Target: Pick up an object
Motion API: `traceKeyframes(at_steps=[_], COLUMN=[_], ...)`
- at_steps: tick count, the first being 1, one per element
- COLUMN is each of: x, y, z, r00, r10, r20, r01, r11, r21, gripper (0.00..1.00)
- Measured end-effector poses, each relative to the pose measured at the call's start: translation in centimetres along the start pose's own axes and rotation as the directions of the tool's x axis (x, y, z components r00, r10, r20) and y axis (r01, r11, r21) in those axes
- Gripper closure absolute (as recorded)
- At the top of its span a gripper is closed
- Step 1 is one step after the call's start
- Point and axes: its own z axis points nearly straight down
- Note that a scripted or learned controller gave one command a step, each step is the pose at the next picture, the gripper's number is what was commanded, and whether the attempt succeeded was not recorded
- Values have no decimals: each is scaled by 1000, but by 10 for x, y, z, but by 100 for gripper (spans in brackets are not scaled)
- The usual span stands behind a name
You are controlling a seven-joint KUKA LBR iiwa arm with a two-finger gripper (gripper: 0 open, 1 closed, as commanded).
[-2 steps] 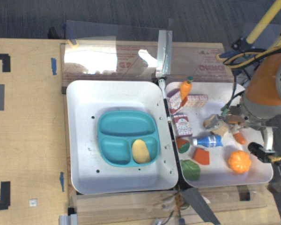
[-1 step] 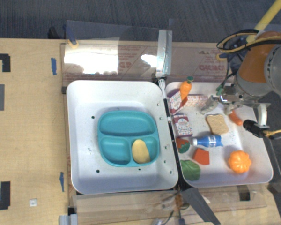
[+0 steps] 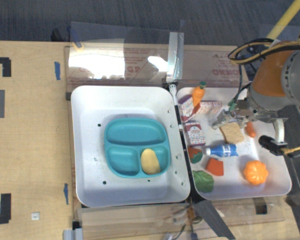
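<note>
- Bins: two shallow white bins sit side by side on the surface (image 3: 25, 134), a left bin (image 3: 85, 134) and a right bin (image 3: 280, 181).
- Left bin contents: one teal divided tray (image 3: 132, 134), with one yellow potato-like object (image 3: 150, 161) lying in its lower right compartment.
- Right bin contents, counted: one carrot (image 3: 198, 92) at the top edge; one small carton (image 3: 194, 133) by the left wall; one slice of toast (image 3: 231, 132) near the middle; one blue-and-white bottle (image 3: 222, 150) lying on its side just below the toast; one red wedge (image 3: 215, 167); one green pepper (image 3: 203, 180) at the lower left; one orange pumpkin (image 3: 255, 172) at the lower right.
- My pincer (image 3: 230, 115) hangs over the upper middle of the right bin, just above the toast. I cannot tell its state from this view, and I see no object between its tips.
- My arm (image 3: 275, 81) enters from the right.
</note>
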Motion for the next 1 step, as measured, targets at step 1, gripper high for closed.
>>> traceKeyframes(at_steps=[1], x=[-1], y=[1], z=[-10], r00=[1000], r10=[1], r20=[1], r01=[-1], r11=[1000], r21=[-4], gripper=[100])
